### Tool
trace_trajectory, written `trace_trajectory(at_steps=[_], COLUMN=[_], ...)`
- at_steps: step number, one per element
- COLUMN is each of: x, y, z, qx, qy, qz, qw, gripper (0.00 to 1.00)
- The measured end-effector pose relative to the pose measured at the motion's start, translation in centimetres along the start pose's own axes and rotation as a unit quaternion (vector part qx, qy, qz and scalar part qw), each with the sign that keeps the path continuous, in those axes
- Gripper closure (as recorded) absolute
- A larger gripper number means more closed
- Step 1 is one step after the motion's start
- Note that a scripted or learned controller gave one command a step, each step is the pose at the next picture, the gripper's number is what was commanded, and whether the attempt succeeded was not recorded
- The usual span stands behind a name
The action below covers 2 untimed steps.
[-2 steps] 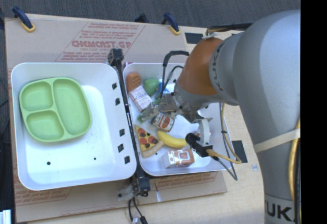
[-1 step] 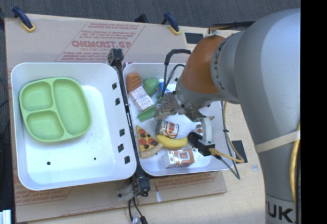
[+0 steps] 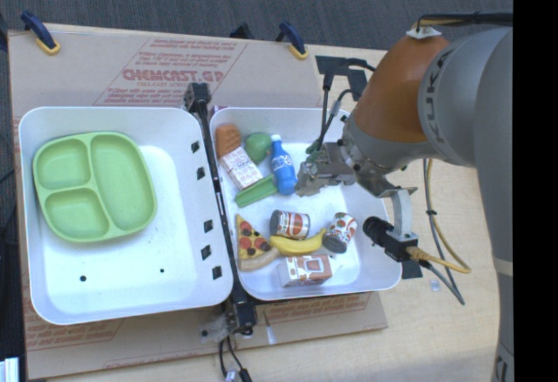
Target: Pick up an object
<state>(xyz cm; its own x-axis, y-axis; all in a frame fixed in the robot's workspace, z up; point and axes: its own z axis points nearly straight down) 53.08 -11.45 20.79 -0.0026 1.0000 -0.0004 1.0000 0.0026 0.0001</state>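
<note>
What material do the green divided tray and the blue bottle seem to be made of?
Green divided tray: likely matte molded plastic, since its colour is even and its compartment edges are rounded. Blue bottle: probably glossy plastic, with a white cap and a printed label.

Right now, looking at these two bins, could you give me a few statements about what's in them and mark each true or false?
1. The green tray lies in the left bin. True.
2. The blue bottle is in the left bin. False: it lies in the right bin, beside the gripper.
3. The banana lies just below the can. True.
4. The pizza slice sits on the green tray. False: it is in the right bin, near its left wall.
5. The gripper hangs over the right bin. True.
</note>
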Motion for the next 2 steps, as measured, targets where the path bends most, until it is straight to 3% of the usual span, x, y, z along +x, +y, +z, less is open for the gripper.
trace_trajectory(at_steps=[1,2], x=[1.6,1.4], y=[2.6,-4.0], z=[0.6,-2.4], qx=[0.001,0.001], qy=[0.000,0.000], qz=[-0.002,-0.001], qw=[1.0000,1.0000], gripper=[1.00,1.00])
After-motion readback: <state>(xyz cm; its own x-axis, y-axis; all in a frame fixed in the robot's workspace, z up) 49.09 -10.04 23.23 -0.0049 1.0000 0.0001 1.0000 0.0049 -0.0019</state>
